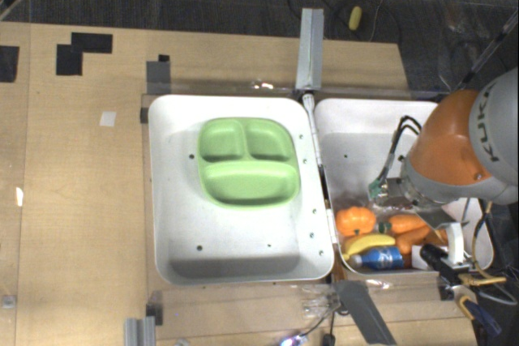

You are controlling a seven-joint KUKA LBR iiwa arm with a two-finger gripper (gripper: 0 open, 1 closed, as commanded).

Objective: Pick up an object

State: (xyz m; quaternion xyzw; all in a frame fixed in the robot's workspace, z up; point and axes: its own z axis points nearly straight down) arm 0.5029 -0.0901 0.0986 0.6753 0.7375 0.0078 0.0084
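Several small items are piled in the near end of the right bin [357,130]: a round orange fruit [355,219], a yellow banana [369,244], a blue bottle [379,258] lying on its side, and an orange carrot-like piece [411,231]. My gripper [396,200] hangs low over this pile, just right of the orange fruit and above the carrot-like piece. The grey and orange wrist covers most of it. Nothing is visibly held.
The left bin [174,198] holds a green divided plate [247,160] lying flat toward its far half. A metal divider post [310,53] stands between the bins at the back. The arm covers the right bin's right side.
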